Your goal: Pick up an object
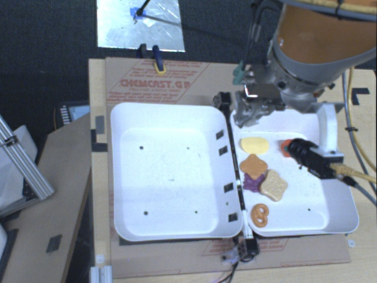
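While the gripper [252,112], grip state untellable, hangs above the yellow disc [254,145], it should descend squarely onto it.

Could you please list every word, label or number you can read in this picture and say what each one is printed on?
"CHEMCAST G?" (last character unclear): red print on the brown cardboard sheet behind the left bin.
Smaller red lines above and below that word: too blurred to read.
Red print on the cardboard strip in front of the bins: too small and partly covered to read.
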Robot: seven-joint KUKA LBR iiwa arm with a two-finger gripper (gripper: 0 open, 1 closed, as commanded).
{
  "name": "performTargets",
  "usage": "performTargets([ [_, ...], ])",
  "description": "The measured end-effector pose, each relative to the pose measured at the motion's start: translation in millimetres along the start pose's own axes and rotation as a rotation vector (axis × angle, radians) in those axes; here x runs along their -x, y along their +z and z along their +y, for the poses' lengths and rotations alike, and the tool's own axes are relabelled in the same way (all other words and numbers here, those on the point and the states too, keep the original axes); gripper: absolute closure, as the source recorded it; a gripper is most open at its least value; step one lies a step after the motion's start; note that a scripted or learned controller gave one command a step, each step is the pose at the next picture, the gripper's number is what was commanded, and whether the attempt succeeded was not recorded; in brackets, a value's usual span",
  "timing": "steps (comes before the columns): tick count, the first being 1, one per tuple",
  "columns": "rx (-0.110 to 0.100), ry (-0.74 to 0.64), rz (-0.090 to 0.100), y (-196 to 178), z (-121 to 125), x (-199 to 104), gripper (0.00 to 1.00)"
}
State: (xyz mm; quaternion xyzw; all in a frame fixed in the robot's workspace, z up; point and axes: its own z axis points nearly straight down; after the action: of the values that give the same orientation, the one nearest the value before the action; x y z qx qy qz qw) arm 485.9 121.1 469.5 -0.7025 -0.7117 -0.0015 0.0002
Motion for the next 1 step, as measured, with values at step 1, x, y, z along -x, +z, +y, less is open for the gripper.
performTargets([
  [1,0.007,0.004,0.002,-69.2,9.1,-42.8,1.00],
])
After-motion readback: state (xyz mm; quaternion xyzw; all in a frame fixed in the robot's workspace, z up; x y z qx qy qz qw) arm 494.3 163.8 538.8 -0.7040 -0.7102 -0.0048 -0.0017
